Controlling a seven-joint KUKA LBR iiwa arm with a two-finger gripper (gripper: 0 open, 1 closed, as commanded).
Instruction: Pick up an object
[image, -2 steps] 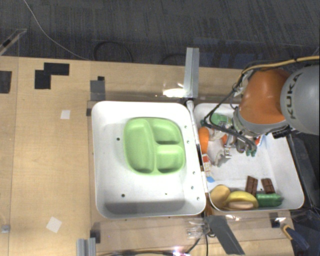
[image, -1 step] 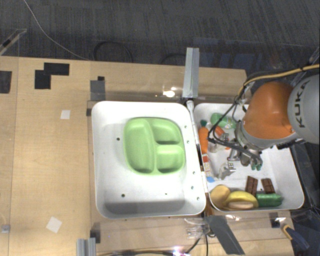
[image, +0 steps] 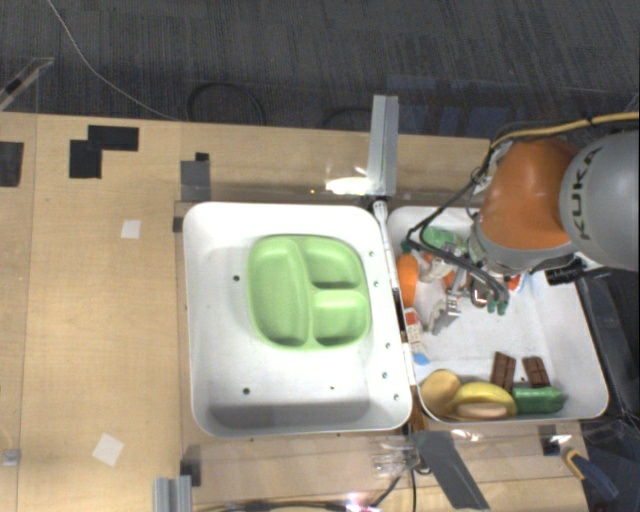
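My gripper (image: 462, 302) hangs over the upper middle of the right white bin (image: 580, 340), below the orange band of the arm. Its fingers look open with nothing between them. Just to its left an orange carrot-like piece (image: 407, 279) lies against the bin's left wall. Along the near wall lie a yellow rounded piece (image: 439, 386), a banana (image: 484, 398) and a green piece (image: 540, 400). Two brown bars (image: 502, 369) (image: 536, 371) sit just above them. Small red and green bits (image: 497, 306) are partly hidden under the wrist.
The left white bin (image: 215, 300) holds a green divided plate (image: 305, 290). A grey post (image: 383, 145) stands at the back between the bins. Cables run off the arm at the upper right. The wooden bench (image: 90, 330) extends to the left.
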